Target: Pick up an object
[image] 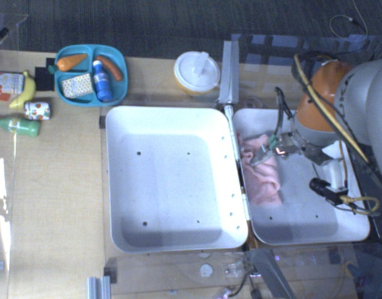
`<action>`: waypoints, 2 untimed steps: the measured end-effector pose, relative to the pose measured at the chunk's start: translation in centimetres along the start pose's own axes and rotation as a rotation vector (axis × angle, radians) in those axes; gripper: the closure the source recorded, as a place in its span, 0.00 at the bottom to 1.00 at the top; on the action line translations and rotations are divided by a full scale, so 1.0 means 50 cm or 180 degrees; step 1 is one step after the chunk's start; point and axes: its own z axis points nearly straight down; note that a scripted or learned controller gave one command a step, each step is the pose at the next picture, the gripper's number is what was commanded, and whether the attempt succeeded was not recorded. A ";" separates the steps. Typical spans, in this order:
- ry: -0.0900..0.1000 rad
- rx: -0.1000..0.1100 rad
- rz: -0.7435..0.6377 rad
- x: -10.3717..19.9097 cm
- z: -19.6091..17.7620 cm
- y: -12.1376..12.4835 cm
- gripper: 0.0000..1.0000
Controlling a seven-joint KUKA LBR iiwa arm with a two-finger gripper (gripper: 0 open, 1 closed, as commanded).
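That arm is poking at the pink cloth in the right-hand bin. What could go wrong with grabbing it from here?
The gripper sits over the pink cloth, which is soft and crumpled, so the fingers might pinch just a fold and let it slip out on lifting. The cloth also lies against the right bin's left wall, so the gripper might bump that wall. Loose cables by the wrist could drag across the cloth.

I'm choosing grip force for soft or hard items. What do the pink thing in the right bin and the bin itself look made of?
The pink thing looks like soft cloth, matte: it lies rumpled, with folds. The right bin looks like hard plastic, smooth white with a slight sheen and moulded rounded corners.
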 end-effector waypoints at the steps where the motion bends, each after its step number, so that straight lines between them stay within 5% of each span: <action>1: 0.0018 0.0057 0.0134 0.053 -0.186 -0.097 0.00; 2: 0.0015 0.0041 -0.0263 0.040 -0.008 -0.142 0.00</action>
